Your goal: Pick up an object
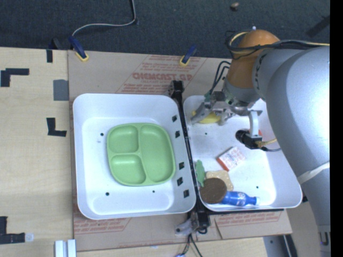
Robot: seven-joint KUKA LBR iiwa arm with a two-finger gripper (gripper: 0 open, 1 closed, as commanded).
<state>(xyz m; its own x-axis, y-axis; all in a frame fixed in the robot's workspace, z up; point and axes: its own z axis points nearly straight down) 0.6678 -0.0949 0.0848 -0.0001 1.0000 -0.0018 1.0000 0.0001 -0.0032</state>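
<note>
My gripper [213, 111] is down in the back left corner of the right bin [280, 182], under the orange wrist band. It sits directly over a small yellow object [209, 119], which peeks out beneath it on the bin floor. The gripper body hides most of that object. Further forward in the same bin lie a red-and-white packet [231, 158], a tan square piece [222, 176], a brown round disc [214, 190], a blue bottle [239, 199] on its side and a green item [200, 171] against the left wall.
The left bin [86, 143] holds a light green divided plate [142, 154]. A black divider with clips [182, 138] separates the two bins. The big grey arm covers the right bin's far right side. A black cable end [247, 139] hangs by the gripper.
</note>
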